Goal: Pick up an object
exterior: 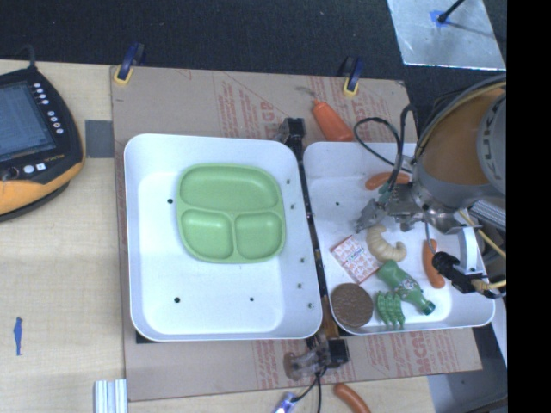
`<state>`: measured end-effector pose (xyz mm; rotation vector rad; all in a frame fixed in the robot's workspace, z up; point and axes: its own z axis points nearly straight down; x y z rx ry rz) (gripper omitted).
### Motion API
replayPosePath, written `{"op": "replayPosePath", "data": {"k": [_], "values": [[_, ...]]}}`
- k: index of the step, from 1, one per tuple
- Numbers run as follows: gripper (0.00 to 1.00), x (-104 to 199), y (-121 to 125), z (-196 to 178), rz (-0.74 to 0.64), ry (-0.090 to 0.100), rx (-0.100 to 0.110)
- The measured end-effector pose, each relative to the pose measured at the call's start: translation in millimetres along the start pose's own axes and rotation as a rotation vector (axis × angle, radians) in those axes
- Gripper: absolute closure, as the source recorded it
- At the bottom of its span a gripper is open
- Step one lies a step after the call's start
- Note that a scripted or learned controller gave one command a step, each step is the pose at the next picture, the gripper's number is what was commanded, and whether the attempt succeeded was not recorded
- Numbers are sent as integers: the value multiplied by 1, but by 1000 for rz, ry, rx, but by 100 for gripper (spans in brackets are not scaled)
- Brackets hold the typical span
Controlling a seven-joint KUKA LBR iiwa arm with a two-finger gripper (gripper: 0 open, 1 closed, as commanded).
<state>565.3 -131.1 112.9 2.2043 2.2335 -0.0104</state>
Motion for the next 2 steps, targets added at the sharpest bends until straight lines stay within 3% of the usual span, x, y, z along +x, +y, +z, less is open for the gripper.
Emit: {"op": "replayPosePath", "data": {"k": [1, 2], "values": [[0, -44, 85, 15, 4, 18, -2], [0, -29, 90, 21, 9, 9, 2]]}}
